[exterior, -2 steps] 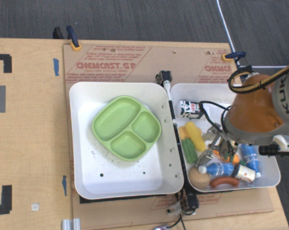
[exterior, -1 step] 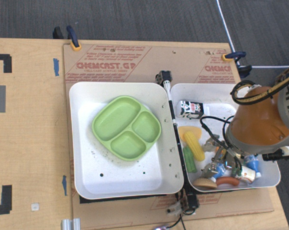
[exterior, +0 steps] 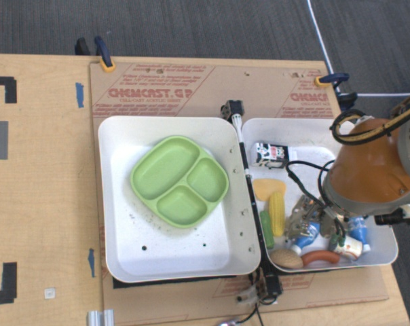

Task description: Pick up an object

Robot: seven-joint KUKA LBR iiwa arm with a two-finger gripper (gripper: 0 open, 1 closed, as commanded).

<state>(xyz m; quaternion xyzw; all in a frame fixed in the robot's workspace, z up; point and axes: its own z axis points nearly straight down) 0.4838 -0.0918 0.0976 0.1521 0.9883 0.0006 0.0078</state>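
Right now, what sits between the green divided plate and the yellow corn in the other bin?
In the camera view, between the green plate and the corn: bare left-bin floor, the two bins' adjoining rims, then a green stick-shaped item.

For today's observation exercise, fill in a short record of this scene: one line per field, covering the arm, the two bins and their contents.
arm: orange band above the right bin
gripper: low among the right bin's items
left bin: holds a green divided plate
right bin: corn cob, sausage, black-and-white carton, other small items
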